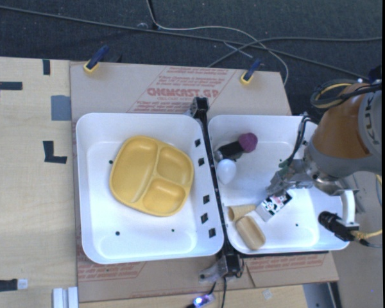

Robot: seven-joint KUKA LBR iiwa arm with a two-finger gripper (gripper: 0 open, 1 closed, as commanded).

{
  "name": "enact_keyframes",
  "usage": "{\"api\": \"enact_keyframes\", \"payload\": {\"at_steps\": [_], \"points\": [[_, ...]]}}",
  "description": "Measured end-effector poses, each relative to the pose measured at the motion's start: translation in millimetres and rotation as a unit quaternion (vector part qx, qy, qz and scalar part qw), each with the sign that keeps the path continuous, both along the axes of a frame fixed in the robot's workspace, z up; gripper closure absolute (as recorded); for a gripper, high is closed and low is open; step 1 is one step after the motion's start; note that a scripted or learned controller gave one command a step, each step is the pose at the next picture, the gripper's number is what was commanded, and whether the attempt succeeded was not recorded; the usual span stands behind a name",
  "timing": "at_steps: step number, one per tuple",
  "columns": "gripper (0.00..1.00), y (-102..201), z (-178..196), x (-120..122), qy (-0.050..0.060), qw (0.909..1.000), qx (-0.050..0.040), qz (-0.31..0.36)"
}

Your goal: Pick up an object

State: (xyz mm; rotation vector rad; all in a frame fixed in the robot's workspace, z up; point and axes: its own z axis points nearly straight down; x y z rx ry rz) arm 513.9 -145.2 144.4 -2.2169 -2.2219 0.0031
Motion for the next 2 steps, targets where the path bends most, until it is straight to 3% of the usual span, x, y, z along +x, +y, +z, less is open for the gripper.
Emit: {"api": "enact_keyframes", "payload": {"at_steps": [2], "points": [[1.0, -17, 105, 6, -0.004, 1.0, -0.0014, -0.001]]}}
